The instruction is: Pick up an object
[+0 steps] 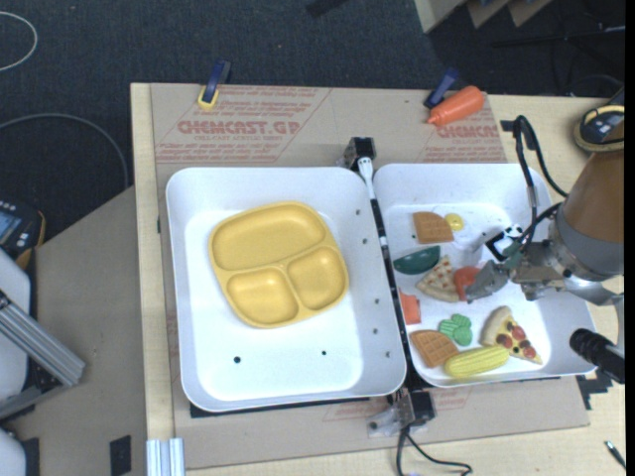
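Grey two-finger gripper (pixel 486 281) lowered into the right shallow white bin (pixel 486 188), just beside the toy pizza wedge with red topping (pixel 442 282). Opening unclear from above; nothing visibly held. Lift not yet done, wedge lying flat among other toy foods.

The left bin (pixel 189 296) holds a yellow divided plate (pixel 278 263). In the right bin (pixel 556 340) the gripper (pixel 483 284) hangs low above toy food, near a pizza slice (pixel 437 283) and a corn cob (pixel 476 362).
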You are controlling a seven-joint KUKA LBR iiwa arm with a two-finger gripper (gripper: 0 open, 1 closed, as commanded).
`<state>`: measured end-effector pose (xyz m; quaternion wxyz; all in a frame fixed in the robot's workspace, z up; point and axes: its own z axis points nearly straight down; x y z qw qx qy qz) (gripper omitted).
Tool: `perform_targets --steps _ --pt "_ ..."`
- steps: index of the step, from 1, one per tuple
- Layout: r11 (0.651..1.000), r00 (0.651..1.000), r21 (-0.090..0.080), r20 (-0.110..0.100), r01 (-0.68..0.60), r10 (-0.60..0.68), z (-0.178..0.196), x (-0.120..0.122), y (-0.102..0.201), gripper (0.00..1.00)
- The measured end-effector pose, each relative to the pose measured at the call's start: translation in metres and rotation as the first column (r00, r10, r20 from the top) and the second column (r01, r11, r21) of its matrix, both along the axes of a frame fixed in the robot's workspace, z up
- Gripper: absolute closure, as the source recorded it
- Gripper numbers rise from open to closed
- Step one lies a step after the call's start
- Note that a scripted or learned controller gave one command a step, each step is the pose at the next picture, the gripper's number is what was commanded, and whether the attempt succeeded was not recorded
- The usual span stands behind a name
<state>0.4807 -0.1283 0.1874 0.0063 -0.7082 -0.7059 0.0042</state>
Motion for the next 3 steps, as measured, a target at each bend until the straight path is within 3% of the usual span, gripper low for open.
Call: perform_targets --steps 1,2,3 --pt "1.0 1.0 -0.002 0.014 -0.003 0.003 0.006 0.003 0.0 0.0" --pt "1.0 1.0 0.0 0.007 -0.002 0.002 -0.046 -0.007 -0.003 0.0" --pt "1.0 1.0 -0.003 0.015 -0.003 0.003 -0.097 -0.007 -0.003 0.0"
